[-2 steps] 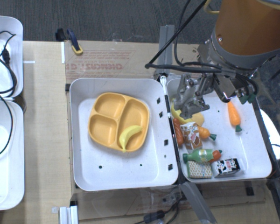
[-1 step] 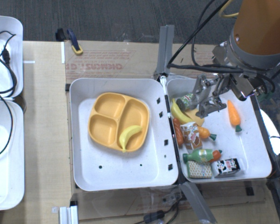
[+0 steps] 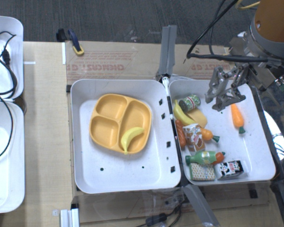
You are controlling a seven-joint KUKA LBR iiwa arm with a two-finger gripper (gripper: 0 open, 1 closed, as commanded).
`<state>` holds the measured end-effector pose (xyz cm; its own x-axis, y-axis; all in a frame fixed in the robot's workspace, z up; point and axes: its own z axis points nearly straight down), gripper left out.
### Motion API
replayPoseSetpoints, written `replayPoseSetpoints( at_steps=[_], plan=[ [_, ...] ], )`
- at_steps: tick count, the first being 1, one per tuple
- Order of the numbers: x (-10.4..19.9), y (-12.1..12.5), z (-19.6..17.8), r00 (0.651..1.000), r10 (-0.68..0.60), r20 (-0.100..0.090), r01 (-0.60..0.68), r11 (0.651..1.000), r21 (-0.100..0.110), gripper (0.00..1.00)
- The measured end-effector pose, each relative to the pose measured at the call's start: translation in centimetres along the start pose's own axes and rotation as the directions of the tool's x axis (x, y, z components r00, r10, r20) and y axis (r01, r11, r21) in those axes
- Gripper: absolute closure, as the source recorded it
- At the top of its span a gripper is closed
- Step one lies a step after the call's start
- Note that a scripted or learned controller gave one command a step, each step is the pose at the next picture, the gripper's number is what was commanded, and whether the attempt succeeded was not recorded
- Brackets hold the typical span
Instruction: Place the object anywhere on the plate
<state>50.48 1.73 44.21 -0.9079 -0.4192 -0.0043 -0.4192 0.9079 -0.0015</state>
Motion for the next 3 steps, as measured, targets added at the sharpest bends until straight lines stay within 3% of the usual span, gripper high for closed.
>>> replayPoseSetpoints(
  at_steps=[1,2,3],
  plan=[
    [-2.4,5.2,6.9,0.947,-0.321,-0.001,0.321,0.947,-0.003,1.00],
    [0.1,0.2,0.0,0.888,-0.460,0.001,0.460,0.888,-0.001,1.00],
    [-1.4,7.7,2.2,0.798,-0.603,0.000,0.603,0.798,-0.003,1.00]
  ],
)
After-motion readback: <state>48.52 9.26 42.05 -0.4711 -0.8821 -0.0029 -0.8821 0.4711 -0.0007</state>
